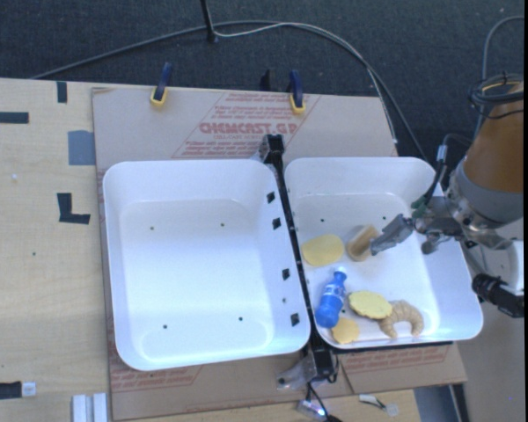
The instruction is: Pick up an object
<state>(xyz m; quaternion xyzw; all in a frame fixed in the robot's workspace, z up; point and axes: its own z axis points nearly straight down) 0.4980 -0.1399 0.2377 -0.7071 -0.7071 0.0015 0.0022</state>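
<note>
In the right bin (440, 262), jaws (376, 245) beside tan piece (361, 242)

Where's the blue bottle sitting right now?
The blue bottle lies in the right bin, near its left wall, just below the yellow disc and left of the yellow oval piece.

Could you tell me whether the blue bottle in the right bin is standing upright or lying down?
Lying down: the blue bottle rests on its side on the floor of the right bin, white cap toward the bin's far side, beside the divider.
</note>
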